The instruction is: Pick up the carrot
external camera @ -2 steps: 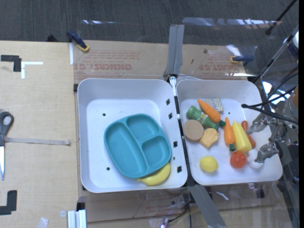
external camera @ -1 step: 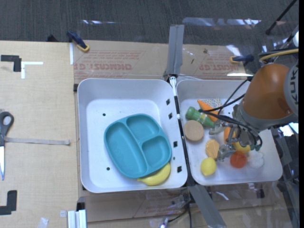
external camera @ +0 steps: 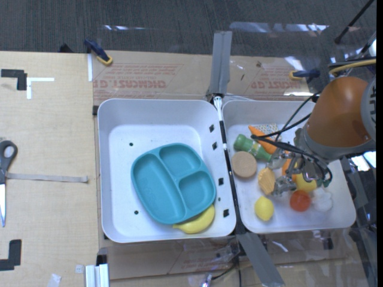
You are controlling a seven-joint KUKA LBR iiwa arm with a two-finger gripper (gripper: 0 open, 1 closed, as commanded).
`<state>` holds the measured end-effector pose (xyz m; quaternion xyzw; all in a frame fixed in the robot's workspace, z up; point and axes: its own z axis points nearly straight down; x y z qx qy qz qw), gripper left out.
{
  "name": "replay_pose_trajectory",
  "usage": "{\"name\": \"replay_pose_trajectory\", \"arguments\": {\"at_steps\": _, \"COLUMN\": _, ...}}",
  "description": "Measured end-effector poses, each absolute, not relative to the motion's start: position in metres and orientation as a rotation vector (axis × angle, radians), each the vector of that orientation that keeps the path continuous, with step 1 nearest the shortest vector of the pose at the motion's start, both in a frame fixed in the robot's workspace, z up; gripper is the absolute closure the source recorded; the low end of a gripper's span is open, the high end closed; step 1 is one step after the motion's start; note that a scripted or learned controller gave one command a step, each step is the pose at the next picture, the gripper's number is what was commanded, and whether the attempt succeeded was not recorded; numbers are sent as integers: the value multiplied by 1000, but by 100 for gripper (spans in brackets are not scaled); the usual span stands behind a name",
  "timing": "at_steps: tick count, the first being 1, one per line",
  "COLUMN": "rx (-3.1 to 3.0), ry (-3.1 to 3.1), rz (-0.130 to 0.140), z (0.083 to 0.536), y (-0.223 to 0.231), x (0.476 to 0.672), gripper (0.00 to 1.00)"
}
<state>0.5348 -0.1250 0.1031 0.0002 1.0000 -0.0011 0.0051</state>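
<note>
Gripper [external camera: 291, 178] low in right bin [external camera: 341, 220], among toy food; finger state impossible to tell. Carrot [external camera: 264, 137] near back wall, just behind green bottle [external camera: 251, 147], partly under cables. Probably light, stiff, smooth plastic; best pinched across the thicker middle.

Mirrored, unreadable red print — cardboard [external camera: 149, 76]

Tray [external camera: 170, 181] in left bin [external camera: 114, 178]
</note>
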Motion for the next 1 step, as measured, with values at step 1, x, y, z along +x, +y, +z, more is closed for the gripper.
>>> {"name": "replay_pose_trajectory", "arguments": {"at_steps": 1, "rx": 388, "ry": 3111, "rz": 0, "z": 193, "y": -51, "x": 528, "gripper": 100}}
